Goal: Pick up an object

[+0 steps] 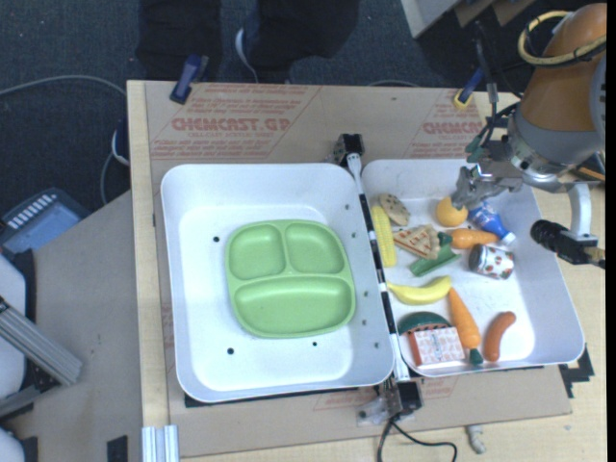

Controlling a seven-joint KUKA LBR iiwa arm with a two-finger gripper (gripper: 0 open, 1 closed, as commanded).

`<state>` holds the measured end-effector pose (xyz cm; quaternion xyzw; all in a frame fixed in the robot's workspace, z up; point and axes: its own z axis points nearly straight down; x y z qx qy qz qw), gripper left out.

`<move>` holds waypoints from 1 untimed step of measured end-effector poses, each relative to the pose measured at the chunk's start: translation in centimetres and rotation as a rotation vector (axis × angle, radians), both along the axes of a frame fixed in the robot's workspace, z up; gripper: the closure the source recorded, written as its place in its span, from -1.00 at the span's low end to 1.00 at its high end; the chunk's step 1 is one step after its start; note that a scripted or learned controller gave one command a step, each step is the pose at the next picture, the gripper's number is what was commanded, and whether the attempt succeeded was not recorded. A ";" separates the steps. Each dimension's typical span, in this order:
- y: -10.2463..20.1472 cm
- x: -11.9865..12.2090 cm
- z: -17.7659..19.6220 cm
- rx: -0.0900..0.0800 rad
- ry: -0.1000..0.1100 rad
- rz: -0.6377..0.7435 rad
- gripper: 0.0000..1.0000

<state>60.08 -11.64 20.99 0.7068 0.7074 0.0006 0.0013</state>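
Note:
The right bin (pixel 563 306) holds several toy foods. My gripper (pixel 469 191) hangs over its far part, just above a yellow-orange fruit (pixel 449 213) and beside a blue bottle (pixel 490 222). Nothing is visibly held. Nearby lie a small orange carrot (pixel 468 240), a printed can (pixel 493 262), a sandwich wedge (pixel 416 242), a corn cob (pixel 383 236) and a brown cookie (pixel 393 206). Nearer the front are a banana (pixel 421 291), a long carrot (pixel 463 320), a sausage (pixel 499 336) and a red-and-white box (pixel 434 346).
The left bin (pixel 188 287) carries a green divided plate (pixel 289 277) at its middle. A black clamp (pixel 348 147) sits at the far end of the seam between the bins. Blue clips (pixel 188 78) hold the cardboard bench top at its far edge.

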 end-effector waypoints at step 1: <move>0.0 0.0 -0.1 0.000 0.001 0.000 -1.00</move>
